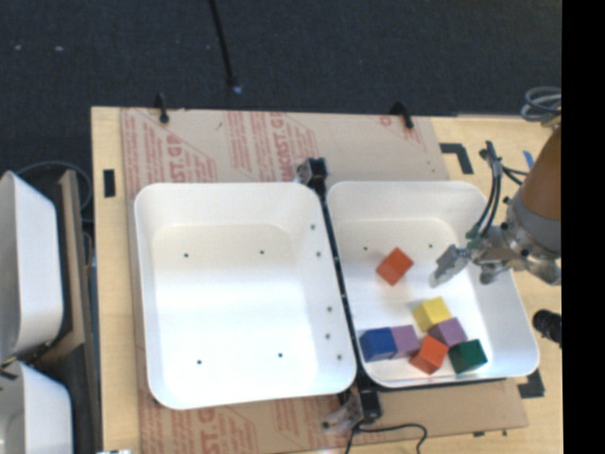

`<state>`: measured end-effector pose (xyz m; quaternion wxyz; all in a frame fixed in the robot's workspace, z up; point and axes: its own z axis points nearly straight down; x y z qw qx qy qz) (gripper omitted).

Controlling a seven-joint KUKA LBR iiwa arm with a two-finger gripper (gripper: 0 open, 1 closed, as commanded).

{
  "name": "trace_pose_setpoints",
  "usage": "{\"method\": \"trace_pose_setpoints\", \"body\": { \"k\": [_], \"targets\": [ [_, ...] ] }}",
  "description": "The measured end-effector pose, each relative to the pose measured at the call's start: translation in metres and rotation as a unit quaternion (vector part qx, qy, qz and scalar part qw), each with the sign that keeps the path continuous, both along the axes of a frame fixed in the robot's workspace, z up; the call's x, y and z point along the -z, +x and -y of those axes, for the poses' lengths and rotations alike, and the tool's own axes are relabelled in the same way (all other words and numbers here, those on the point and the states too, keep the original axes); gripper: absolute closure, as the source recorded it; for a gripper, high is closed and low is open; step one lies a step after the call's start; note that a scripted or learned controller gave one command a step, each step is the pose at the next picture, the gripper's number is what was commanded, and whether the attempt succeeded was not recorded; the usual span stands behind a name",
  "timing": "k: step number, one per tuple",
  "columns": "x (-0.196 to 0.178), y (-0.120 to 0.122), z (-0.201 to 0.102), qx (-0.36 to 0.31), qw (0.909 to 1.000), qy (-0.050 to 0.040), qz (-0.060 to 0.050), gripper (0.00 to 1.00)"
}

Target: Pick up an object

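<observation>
Small orange cube [394,266], tilted onto a corner, lying alone on the white floor of the right bin [378,211], just left of the gripper [452,263] and not touching it. Grey gripper reaching in from the right, above the right bin's right half, below an orange band on the arm [541,183]. Nothing visible between the fingers; whether spread or closed cannot be told from this angle. Below the gripper, near the right bin's lower edge, a tight cluster of cubes: yellow cube [434,311] nearest, purple cube [450,332] beside it, second orange cube [430,353], green cube [467,356], pale lilac cube [406,340], and blue cube [378,343] farthest left. Far left of the gripper, beyond the divider, the left bin [151,253], plain white inside.
</observation>
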<state>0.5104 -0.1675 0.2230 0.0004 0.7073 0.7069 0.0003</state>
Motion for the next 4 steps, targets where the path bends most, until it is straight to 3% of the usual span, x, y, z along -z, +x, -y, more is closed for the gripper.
{"method": "trace_pose_setpoints", "body": {
  "k": [1, 2, 3, 4],
  "targets": [
    [0.11, 0.056, -0.038, -0.002, 1.0, 0.0009, -0.004, 0.0],
    [0.122, 0.078, -0.068, -0.001, 1.0, 0.0, 0.0, 0.0],
    [0.111, 0.078, -0.066, 0.001, 1.0, -0.0001, 0.001, 1.0],
    [0.018, 0.03, -0.138, -0.003, 1.0, 0.001, 0.004, 1.0]
  ]
}}
